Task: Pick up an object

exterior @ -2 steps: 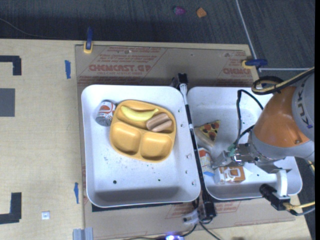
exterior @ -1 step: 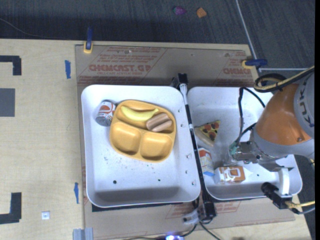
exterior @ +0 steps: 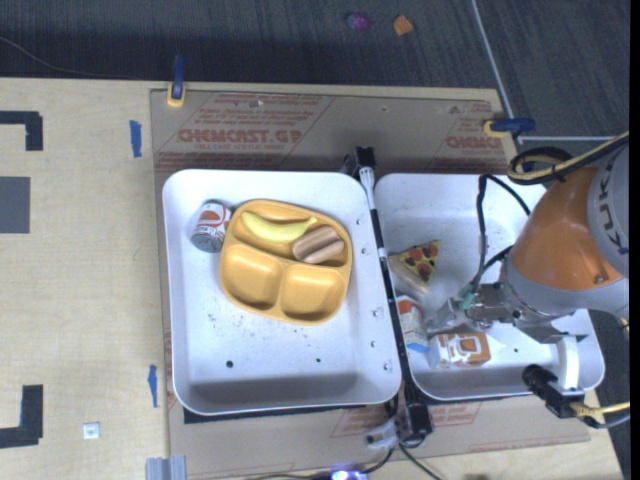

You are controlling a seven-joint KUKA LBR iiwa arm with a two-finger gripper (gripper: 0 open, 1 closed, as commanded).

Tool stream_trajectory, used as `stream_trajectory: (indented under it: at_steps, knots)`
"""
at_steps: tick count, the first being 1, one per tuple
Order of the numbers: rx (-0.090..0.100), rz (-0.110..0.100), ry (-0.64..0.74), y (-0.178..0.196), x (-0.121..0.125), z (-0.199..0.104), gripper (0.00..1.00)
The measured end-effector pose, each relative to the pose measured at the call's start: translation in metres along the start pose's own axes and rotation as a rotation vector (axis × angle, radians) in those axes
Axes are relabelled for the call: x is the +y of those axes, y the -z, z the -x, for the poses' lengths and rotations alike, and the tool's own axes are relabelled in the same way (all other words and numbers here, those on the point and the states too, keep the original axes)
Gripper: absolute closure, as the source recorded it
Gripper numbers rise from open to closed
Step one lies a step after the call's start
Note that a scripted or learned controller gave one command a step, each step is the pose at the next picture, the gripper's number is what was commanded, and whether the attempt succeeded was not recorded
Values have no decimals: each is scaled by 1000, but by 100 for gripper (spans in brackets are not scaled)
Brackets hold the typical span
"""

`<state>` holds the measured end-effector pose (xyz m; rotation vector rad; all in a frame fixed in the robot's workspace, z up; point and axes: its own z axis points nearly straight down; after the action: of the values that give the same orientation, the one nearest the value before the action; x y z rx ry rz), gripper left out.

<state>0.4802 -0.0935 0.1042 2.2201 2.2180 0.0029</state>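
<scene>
- Reaching in from the right, the arm (exterior: 565,253) hangs low over the right bin (exterior: 500,193), its gripper (exterior: 462,308) above the bin's left half.
- I cannot tell how the jaws stand or whether anything is between them.
- A pizza slice toy (exterior: 418,261) lies just above-left of the gripper; a small orange-and-white carton (exterior: 462,349) lies just below it.
- The left bin (exterior: 270,368) bears a yellow divided tray (exterior: 283,286) with a banana (exterior: 270,229) and a hot dog (exterior: 320,245) in its upper compartment.
- A small can (exterior: 208,226) touches the tray's left edge.
</scene>
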Motion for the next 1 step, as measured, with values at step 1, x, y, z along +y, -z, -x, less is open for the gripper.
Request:
stream_trajectory:
  at_steps: [1]
  knots:
    - [-1, 3, 0, 10, 1, 0, 100]
